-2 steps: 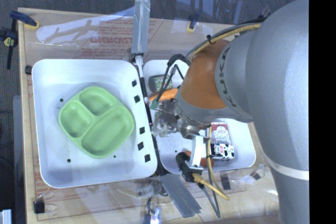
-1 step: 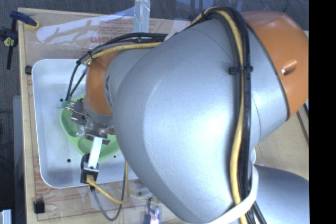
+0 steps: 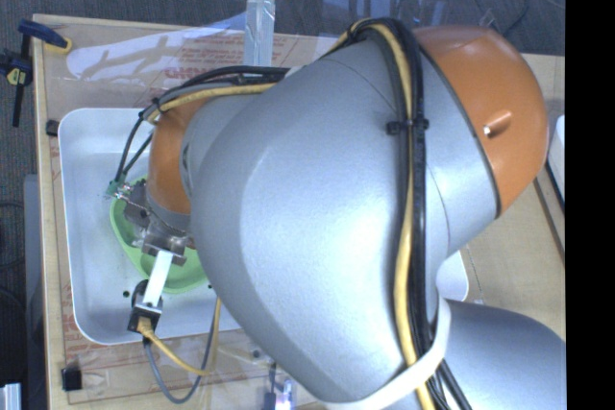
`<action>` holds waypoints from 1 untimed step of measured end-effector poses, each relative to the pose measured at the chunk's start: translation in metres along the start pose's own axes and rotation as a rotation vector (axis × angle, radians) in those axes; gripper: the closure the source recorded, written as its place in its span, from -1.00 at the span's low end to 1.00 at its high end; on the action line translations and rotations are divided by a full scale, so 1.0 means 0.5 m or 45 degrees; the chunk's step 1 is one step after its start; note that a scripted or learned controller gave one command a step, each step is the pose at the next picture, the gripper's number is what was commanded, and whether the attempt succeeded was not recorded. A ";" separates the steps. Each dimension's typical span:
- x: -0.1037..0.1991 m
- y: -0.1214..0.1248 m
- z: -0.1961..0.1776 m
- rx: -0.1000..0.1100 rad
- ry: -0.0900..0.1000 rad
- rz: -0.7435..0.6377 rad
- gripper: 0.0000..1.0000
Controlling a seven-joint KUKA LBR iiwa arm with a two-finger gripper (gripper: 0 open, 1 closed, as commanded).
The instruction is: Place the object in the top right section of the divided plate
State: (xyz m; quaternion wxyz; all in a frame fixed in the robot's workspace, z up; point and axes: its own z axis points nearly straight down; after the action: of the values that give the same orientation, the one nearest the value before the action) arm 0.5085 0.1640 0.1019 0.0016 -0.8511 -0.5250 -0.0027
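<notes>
Grey KUKA arm [image 3: 336,206] comes in from the right and covers most of the bench. Big orange joint cover [image 3: 490,130] sits far right, and a second orange band [image 3: 165,163] sits just above the wrist.

Wrist points down into the shallow white left bin [image 3: 85,206]. Two-finger gripper [image 3: 144,224] is over the round green divided plate [image 3: 121,228], near the plate's left rim. Gripper open or closed: cannot tell, since the wrist body and cabling block it.

The plate lies in the middle of the left bin. Green shows at its left edge and in a patch on the near side, and the arm hides the rest. Cannot tell where the object is or what lies in any section, top right included.

A white corner of the right bin [image 3: 454,281] shows past the arm on the near right.

Off the bins:
- blue clamp with a yellow tip [image 3: 43,34] at the bench's far-left corner
- clear upright plastic piece [image 3: 259,26] at the far edge
- small black block [image 3: 69,377] at the near-left corner
- black-and-yellow cable bundle [image 3: 408,206] running along the arm's back
</notes>
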 end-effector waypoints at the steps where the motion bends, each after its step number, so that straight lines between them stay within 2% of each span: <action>1: -0.012 0.003 0.017 -0.005 -0.014 0.009 -1.00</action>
State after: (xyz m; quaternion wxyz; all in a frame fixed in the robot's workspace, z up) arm 0.5073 0.1582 0.0931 -0.0032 -0.8530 -0.5220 0.0011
